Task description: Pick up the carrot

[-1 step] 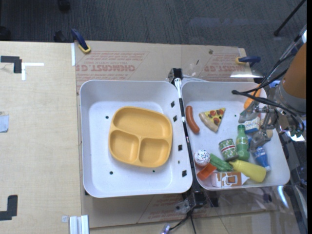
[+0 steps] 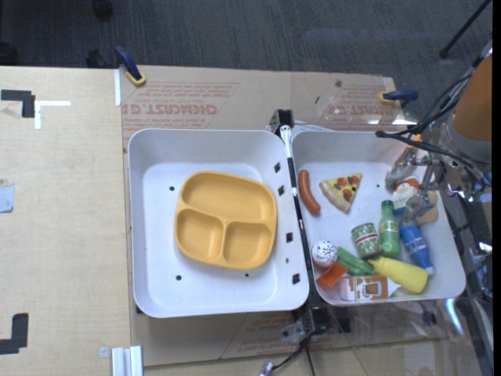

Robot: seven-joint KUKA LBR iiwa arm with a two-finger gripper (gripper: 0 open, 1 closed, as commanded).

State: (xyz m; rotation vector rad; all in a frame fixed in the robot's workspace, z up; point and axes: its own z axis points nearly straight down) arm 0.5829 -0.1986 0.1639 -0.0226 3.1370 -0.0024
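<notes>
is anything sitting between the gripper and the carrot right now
Yes. The gripper is at the right bin's upper right; the carrot lies at its lower left. Between them stand the green bottle and a green can, and a green vegetable lies against the carrot.

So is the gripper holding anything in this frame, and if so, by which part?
It cannot be told. The gripper sits low at the right bin's far right edge, amid clutter. The carrot lies apart, near the front left corner.
</notes>
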